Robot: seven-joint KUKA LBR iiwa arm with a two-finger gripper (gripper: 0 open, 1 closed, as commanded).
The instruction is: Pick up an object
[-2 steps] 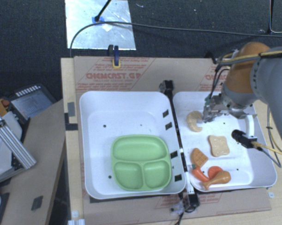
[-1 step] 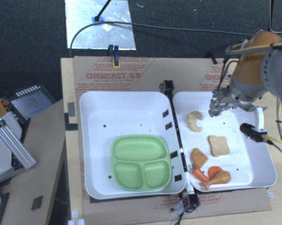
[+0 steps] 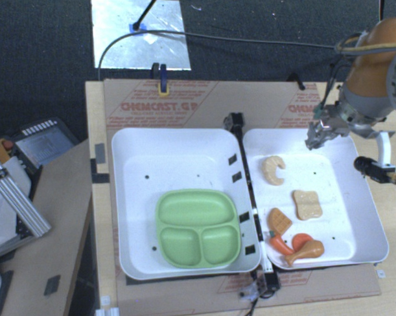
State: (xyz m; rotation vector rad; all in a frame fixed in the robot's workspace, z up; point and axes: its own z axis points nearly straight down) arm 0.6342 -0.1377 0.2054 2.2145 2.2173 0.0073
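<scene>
1. The arm's pincer hangs over the right bin's far rim; whether it is wide or narrow cannot be told, and nothing shows in it.
2. Toy foods cluster toward the divider: a croissant, toast, a waffle and a drumstick, with bare floor to their right.
3. A green plate fills the left bin's near half.

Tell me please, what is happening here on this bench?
A grey robot arm reaches in from the right, and its tool hangs over the far corner of the right bin. Nothing is seen in it. That bin holds toy foods: a croissant, a toast slice, a waffle piece and a drumstick beside a red piece. A green divided plate lies in the left bin.
</scene>
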